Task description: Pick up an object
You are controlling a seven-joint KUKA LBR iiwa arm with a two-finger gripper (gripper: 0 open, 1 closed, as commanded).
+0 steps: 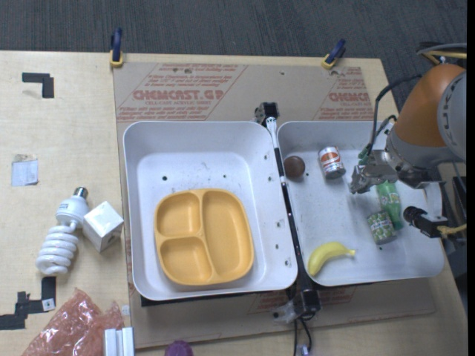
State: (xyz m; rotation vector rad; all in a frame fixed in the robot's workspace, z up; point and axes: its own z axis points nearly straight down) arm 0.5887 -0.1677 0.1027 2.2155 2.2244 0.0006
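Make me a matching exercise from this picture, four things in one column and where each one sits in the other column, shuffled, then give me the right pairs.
Things:
1. yellow divided plate
2. banana
3. spiral light bulb
4. brown ball

Places:
A. on the bench, left of both bins
B. right bin, near front edge
C. left bin
D. right bin, back left corner area

Pairs: 1-C, 2-B, 3-A, 4-D
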